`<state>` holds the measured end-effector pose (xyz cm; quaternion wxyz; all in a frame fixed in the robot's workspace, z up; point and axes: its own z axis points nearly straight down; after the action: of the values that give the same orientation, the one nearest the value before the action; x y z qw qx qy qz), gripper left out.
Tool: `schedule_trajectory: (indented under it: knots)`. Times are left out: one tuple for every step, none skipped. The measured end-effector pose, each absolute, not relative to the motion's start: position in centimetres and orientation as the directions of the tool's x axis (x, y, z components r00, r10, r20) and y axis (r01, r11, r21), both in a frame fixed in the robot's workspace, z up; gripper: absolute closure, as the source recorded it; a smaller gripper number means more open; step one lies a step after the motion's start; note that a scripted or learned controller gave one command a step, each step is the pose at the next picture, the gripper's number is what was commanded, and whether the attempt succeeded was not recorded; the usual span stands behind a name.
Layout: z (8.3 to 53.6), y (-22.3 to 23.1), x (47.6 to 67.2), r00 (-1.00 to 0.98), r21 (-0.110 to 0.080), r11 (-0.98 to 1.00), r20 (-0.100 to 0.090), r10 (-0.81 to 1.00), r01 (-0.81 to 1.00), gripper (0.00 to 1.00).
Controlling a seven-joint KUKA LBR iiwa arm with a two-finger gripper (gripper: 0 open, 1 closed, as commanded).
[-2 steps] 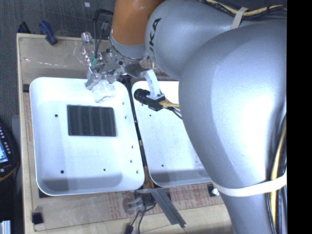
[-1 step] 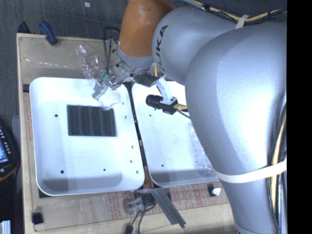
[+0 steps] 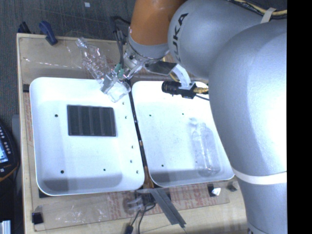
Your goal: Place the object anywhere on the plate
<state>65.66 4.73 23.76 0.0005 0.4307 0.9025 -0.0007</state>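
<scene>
A clear plastic bottle lies on its side in the right bin, near that bin's right wall. The plate is a dark grey ribbed rectangle lying flat in the left bin, left of centre. My gripper is see-through and hangs over the far right corner of the left bin, above the rim and up and to the right of the plate. It is far from the bottle, and I see nothing held in it. The clear parts blur against the bench.
The grey arm with its orange band fills the upper right and overhangs the right bin's right side. A black cable fitting juts over the right bin's far edge. Blue clamps sit at the bench's far left corner.
</scene>
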Motion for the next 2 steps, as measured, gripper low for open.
schedule_trajectory:
  knots:
    - [30.72,1.14,65.48,-0.582,0.0,0.582,-0.001,0.813,0.813,1.0]
    - [31.68,1.26,65.51,-0.586,-0.001,0.586,-0.001,0.81,0.81,1.0]
